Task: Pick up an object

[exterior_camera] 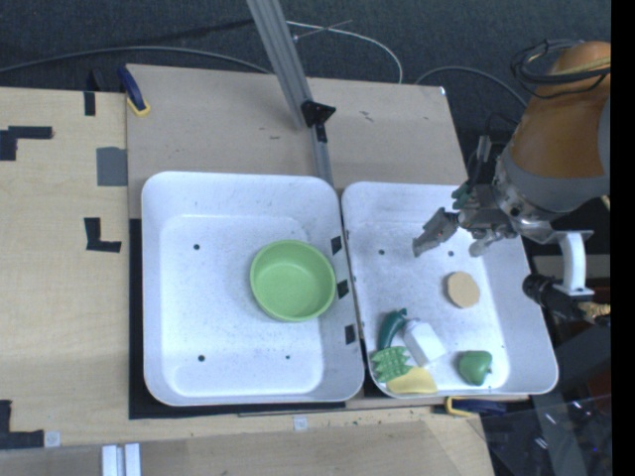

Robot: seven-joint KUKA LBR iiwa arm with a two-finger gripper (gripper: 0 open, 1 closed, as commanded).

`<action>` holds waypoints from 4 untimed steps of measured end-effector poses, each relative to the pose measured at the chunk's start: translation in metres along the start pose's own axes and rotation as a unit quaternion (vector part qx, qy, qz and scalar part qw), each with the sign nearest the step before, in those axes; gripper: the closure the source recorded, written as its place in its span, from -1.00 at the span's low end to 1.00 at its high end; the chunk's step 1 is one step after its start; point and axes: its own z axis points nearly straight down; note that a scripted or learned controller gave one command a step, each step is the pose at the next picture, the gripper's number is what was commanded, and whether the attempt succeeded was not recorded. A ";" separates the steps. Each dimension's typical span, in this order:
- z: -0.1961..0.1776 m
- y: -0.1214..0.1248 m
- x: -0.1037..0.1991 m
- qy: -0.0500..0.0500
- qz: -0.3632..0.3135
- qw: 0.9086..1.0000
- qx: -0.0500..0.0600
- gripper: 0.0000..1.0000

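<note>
Over the right bin [526,296], the tool [458,238] hangs with fingers spread, holding nothing. The tan disc [462,290] lies just below it, apart from the clutter at the near wall, probably the easiest pick.

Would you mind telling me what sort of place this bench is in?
Probably a robotics lab: a wooden bench bearing two white bins, taped black markers, loose cables and a robot arm.
</note>
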 end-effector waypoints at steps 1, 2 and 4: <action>0.000 0.000 0.000 0.000 0.000 1.000 0.000 -1.00; 0.060 -0.010 0.000 0.000 0.001 1.000 0.003 -1.00; 0.178 -0.017 0.003 0.001 0.001 1.000 0.004 -1.00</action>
